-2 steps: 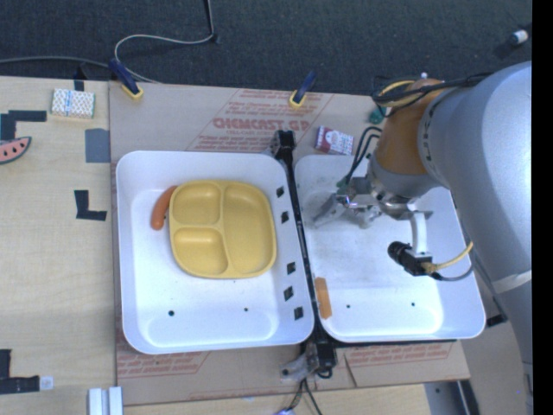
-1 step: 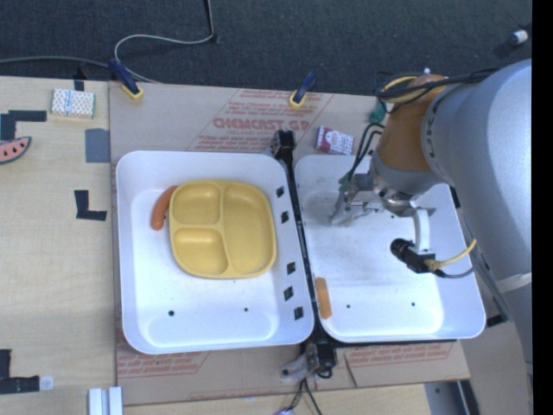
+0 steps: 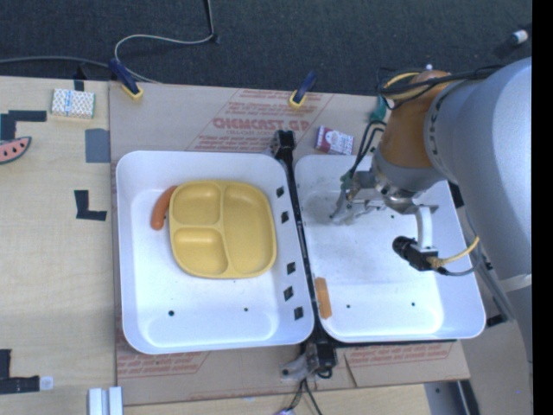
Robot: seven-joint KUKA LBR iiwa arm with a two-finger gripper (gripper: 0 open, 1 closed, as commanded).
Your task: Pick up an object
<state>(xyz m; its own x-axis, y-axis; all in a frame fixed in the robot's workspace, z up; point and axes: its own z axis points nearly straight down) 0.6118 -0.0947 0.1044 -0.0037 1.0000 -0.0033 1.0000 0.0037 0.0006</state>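
I see two white bins side by side on the table (image 3: pixel 52 258), set on a cardboard sheet (image 3: pixel 242 124).

Left bin (image 3: pixel 143 318): holds a yellow divided plate (image 3: pixel 222 229), three compartments, lying flat toward the upper middle. An orange sausage-shaped piece (image 3: pixel 160 208) lies just beside the plate's left edge, touching or nearly touching it; I cannot tell which.

Right bin (image 3: pixel 406 318): a small orange piece (image 3: pixel 322 296) lies at its left wall, close to the divider between the bins, toward the near side. The rest of the floor I can see is bare white with a few dark specks.

Arm (image 3: pixel 492 162) comes in from the right, orange band (image 3: pixel 410 132) above the wrist. Gripper (image 3: pixel 344 212) is low over the upper left part of the right bin, pointing toward the divider. Its fingers are too blurred and small for me to tell whether they are apart or together. I see nothing between them. The gripper is well apart from the small orange piece.

On the table outside the bins: a small red-and-white packet (image 3: pixel 333 140) just above the right bin, two yellow-and-blue clamps (image 3: pixel 302 93) at the cardboard's far edge.
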